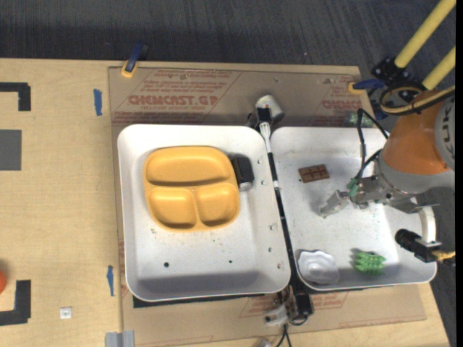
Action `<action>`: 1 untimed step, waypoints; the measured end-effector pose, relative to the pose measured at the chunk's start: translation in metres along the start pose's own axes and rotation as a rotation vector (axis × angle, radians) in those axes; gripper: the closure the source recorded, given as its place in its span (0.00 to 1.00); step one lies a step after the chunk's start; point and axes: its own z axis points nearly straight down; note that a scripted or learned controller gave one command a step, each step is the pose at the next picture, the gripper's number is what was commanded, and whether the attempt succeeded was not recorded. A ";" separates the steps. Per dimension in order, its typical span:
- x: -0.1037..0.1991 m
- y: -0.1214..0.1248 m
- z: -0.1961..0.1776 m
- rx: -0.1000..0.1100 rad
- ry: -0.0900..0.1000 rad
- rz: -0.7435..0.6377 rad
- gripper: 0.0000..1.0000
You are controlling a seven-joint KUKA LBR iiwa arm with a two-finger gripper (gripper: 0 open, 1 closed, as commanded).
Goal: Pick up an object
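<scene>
Reaching in over the right bin — gripper low near its middle, a blurred grey mass. Brown chocolate piece just above-left of it, apart. Green toy and white lump along the near wall. Yellow divided tray in the left bin, half hiding a dark object.

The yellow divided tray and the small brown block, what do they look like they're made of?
The yellow divided tray looks like molded plastic with a smooth, slightly glossy finish: rounded compartments, soft highlights. The small brown block is matte with a grid of squares, like a chocolate piece, probably a plastic toy; too small to be sure.
</scene>
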 end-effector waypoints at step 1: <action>0.013 0.068 0.010 -0.004 -0.002 0.057 0.00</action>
